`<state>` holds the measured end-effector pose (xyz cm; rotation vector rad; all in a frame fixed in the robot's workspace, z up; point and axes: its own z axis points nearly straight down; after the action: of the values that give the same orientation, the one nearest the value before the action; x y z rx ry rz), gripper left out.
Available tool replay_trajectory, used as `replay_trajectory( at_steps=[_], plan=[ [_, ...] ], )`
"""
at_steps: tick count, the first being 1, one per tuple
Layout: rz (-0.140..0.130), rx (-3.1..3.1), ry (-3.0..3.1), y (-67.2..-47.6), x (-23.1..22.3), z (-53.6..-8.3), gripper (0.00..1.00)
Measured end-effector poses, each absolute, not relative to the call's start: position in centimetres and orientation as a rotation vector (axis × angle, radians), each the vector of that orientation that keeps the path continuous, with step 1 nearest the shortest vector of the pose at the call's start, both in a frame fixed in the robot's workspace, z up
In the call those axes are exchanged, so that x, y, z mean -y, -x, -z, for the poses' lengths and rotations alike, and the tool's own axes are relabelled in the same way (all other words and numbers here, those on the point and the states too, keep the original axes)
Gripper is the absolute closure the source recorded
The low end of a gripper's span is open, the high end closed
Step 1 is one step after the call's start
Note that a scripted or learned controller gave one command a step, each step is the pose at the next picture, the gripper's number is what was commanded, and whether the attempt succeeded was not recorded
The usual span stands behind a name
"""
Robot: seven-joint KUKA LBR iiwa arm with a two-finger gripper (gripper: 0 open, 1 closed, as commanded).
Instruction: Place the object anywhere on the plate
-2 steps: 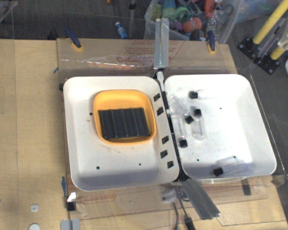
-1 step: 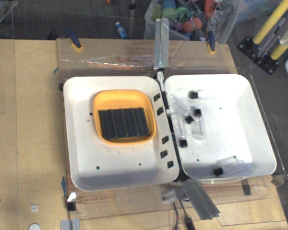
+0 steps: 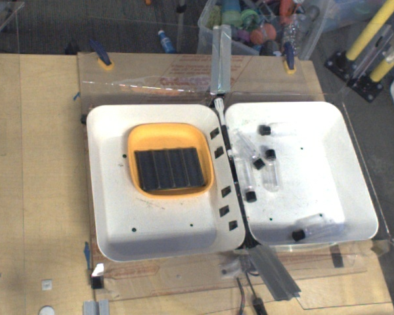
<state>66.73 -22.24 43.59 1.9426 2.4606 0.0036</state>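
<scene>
Two white bins sit side by side on the bench [image 3: 26,176]. In the left bin [image 3: 111,176] lies an orange plate [image 3: 167,132], and a dark ribbed block [image 3: 169,168] lies flat on it, inside the rim and toward the near side. The right bin [image 3: 328,169] holds several clear vials with black caps. Most are clustered near the bin's left wall: one cap [image 3: 264,130] toward the far side, two more [image 3: 270,154] close together in the middle, and another [image 3: 249,195] further forward. One vial [image 3: 315,230] lies apart, by the near rim. None of the vials touches the plate. How the jaws stand cannot be told. Beyond the bench stands a crate [image 3: 262,12] of coloured items.
</scene>
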Motion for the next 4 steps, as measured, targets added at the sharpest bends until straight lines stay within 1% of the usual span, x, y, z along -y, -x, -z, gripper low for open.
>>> replay_trajectory(
  at_steps=[2, 3, 4],
  plan=[
    [-0.003, -3.001, -0.916, -66.73, 22.21, -43.67, 1.00],
    [-0.003, -3.103, -0.457, -65.99, 22.20, -43.75, 1.00],
    [-0.002, -3.118, -0.342, -65.82, 22.18, -43.59, 1.00]
  ],
)
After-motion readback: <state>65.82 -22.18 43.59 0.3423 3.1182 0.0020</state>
